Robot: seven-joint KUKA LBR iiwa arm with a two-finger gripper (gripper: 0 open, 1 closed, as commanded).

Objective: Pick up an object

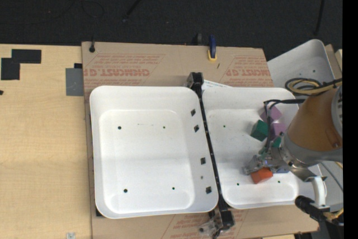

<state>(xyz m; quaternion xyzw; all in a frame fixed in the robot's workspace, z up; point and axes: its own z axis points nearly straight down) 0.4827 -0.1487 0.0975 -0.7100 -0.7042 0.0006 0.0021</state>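
Observation:
In the right bin (pixel 235 198) lie several small objects: a green block (pixel 259 130), a purple piece (pixel 276 121) just right of it, and an orange-red block (pixel 261 176) near the bin's front. My gripper (pixel 262 164) reaches down from the right, its metal fingers sitting right above and against the orange-red block. The arm's orange band (pixel 313 123) covers the bin's right part and hides whatever lies under it. A bit of blue shows beside the orange-red block at the arm's edge.
The left bin (pixel 112 198) stands beside the right one, with a black divider (pixel 202 143) with clips between them. Both rest on a cardboard sheet (pixel 145 67). Cables (pixel 302 85) loop behind the arm at the right.

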